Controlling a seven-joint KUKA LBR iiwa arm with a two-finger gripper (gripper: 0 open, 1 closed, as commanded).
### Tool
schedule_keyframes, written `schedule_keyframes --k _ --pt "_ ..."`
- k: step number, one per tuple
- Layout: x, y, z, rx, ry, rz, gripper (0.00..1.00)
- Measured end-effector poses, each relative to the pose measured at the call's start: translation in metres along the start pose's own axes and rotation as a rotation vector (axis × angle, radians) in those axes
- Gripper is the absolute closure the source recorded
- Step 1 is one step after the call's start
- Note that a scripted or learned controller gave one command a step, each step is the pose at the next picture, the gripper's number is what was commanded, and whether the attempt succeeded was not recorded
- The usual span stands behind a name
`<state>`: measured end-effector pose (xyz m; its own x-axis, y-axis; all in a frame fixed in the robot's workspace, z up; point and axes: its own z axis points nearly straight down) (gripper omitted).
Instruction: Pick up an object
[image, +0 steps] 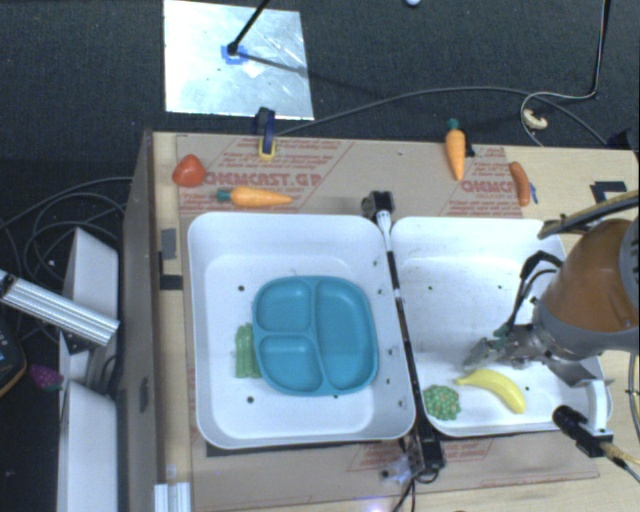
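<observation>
A yellow banana lies in the right bin near its front edge. Just left of it sits a green bumpy round object in the bin's front left corner. My gripper hangs low over the right bin, just above and behind the banana, its dark fingertips pointing left. Nothing shows between the fingers. The grey arm with its orange band covers the bin's right side.
The left bin holds a blue divided plate and a green strip beside it. Behind the bins on the cardboard lie two carrots, a red tomato-like object and a small orange sausage shape. A divider rail separates the bins.
</observation>
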<state>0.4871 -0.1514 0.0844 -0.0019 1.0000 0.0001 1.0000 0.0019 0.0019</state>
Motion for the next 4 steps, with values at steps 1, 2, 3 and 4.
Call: schedule_keyframes --k 1,2,3,4 --pt "-0.020 0.102 0.000 -0.001 -0.001 -0.001 0.00" --pt "-0.055 0.183 -0.085 -0.005 -0.003 -0.003 0.00" --pt "-0.029 0.132 -0.039 0.002 0.000 -0.001 0.00" --pt "-0.056 0.082 -0.133 -0.003 -0.003 0.000 0.00"
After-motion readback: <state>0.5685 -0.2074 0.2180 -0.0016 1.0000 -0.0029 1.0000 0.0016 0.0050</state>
